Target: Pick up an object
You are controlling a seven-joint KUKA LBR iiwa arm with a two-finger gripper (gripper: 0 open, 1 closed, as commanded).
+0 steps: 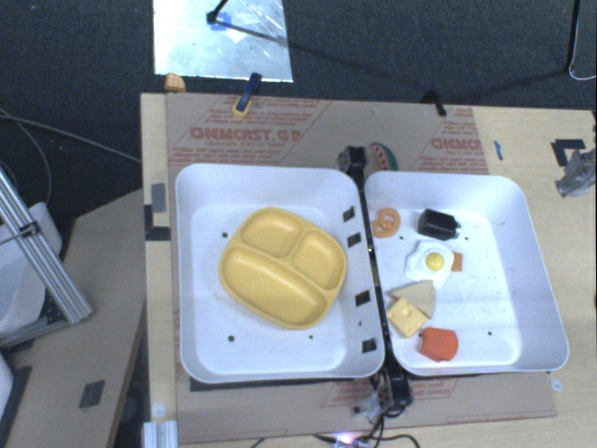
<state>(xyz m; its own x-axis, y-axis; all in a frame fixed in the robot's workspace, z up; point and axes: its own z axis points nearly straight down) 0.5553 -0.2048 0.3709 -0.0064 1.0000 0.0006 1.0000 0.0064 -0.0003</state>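
Bench (308, 124): left bin (198, 278) holds yellow tray (283, 267); toy foods (431, 261) cluster by right bin's (527, 278) left edge, ready for picking. Gripper (576, 177) parked at bench's right edge, grip state can't tell.

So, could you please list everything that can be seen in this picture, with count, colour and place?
bins: 2, white, side by side on the bench, left bin, right bin
divided plate: 1, yellow, in the left bin
ring-shaped toy: 1, orange, right bin, near the top left
black block: 1, black, right bin, beside the ring
toy fried egg: 1, white with yellow yolk, right bin, middle
toy cheese pieces: 2, pale yellow, right bin, below the egg
red-orange toy: 1, right bin, near the bottom edge
shiny sheet: 1, silver, on the dark floor above the bench
gripper: 1, grey, at the right edge, outside the bins
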